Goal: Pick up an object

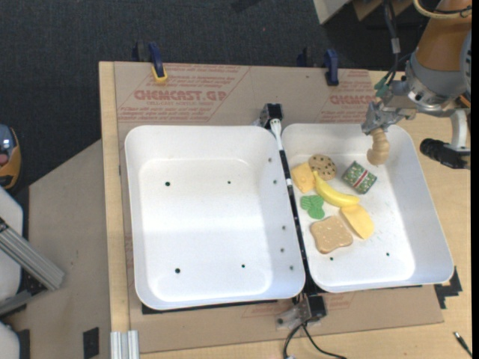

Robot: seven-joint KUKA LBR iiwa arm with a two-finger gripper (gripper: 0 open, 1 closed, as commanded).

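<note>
tan peg-like object (379, 148) is hanging between the fingers of my gripper (379, 128), which is gripping it over the right bin's (419, 223) far corner; i am seeing 6 toy foods lying below.

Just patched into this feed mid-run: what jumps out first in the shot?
A cluster of toy food in the right bin stands out: a banana, a cookie, a slice of toast and a small green box. Above that bin's far right corner, the hand hangs with a tan peg-shaped piece just below it. The left bin sits alongside.
</note>
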